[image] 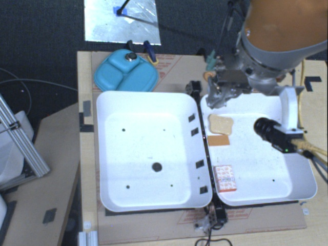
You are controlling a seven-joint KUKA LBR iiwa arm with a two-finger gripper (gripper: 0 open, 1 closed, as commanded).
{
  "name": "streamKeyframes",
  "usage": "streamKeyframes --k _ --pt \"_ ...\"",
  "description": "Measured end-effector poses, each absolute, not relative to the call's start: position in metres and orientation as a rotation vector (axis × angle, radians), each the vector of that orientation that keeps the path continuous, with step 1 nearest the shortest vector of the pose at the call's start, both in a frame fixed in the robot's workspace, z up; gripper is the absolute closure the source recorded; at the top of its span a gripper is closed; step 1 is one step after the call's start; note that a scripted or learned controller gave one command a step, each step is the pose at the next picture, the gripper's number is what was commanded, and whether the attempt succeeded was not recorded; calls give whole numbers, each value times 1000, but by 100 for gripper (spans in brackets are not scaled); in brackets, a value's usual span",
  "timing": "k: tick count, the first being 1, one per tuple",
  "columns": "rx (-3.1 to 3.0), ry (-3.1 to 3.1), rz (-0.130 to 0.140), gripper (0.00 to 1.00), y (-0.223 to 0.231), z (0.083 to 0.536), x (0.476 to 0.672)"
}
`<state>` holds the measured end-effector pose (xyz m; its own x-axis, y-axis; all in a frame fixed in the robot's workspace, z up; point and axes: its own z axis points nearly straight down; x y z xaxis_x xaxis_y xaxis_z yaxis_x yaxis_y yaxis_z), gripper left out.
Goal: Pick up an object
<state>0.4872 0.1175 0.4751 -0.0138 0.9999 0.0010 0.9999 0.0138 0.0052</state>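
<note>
A: Where the arm (279, 29) leans in from the right, how's the gripper (218, 99)?
B: It hangs over the right bin's (302, 188) upper-left corner; I cannot tell its state.
A: Objects?
B: Tan slice (221, 124) just below, carton (224, 178) nearer.

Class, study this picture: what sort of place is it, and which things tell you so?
Probably a robotics lab's test bench: a robot arm reaches over two white bins on a cardboard-covered bench, with loose cables beside it.
</note>
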Motion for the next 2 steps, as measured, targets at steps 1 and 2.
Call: streamKeyframes --k 1,2 --pt "2213 2230 2 100 159 465 486" --pt "2209 2231 7 100 156 477 487"
